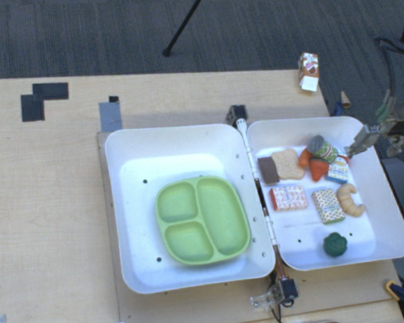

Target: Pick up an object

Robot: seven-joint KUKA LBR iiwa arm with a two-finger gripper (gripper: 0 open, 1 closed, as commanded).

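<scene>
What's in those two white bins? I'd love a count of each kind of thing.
Green divided tray: 1
Toy foods with no wrapper (bread slice, croissant, green broccoli-like piece): 3
Patterned packets: 2
Brown block: 1
Clustered pieces by the tool, hard to separate: about 3
Total: about 10

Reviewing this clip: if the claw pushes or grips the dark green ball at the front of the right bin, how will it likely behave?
The green ball looks round, so a push would probably roll it. It sits apart from the other items, so nothing would stop it short of the bin wall. Its bumpy surface may help grip.
</scene>
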